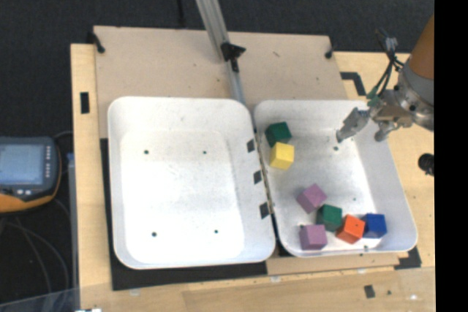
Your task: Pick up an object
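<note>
A pale wooden bench [205, 62] on dark carpet is seen bearing two smooth white bins — the right bin [387, 179] holding matte blocks — and the gripper [363, 126], reaching in from the right, is spread open with nothing held, the yellow block [282, 155] lying left of it.

Place: a robot lab.
Signs: wooden bench [205, 47], aluminium camera pole [208, 4], two white bins [183, 109], controller pendant [25, 168].
</note>
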`<state>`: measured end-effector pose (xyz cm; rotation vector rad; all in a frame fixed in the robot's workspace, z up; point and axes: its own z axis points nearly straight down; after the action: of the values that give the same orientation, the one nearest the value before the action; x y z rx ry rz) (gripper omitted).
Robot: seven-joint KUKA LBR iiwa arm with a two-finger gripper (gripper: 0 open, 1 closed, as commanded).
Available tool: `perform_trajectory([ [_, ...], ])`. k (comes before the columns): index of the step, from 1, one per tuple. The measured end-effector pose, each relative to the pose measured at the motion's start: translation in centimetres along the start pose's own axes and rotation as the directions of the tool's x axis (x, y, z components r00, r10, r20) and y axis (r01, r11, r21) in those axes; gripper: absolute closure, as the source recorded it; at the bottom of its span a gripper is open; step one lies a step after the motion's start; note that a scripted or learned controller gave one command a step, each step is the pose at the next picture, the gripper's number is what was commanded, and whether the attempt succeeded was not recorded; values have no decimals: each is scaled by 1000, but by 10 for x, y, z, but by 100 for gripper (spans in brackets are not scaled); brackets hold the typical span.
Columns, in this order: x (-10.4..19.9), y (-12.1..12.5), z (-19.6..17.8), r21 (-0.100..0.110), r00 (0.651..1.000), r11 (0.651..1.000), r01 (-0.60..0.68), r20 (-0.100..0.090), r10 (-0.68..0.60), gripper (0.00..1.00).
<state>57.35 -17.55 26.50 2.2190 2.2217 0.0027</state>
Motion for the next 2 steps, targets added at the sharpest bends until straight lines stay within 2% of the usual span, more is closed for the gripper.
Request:
perform_trajectory([
  [1,34,-43,39,7,1000,1000,-2,-1,2,0],
  [2,143,-50,69,3,1000,1000,8,-2,-8,0],
])
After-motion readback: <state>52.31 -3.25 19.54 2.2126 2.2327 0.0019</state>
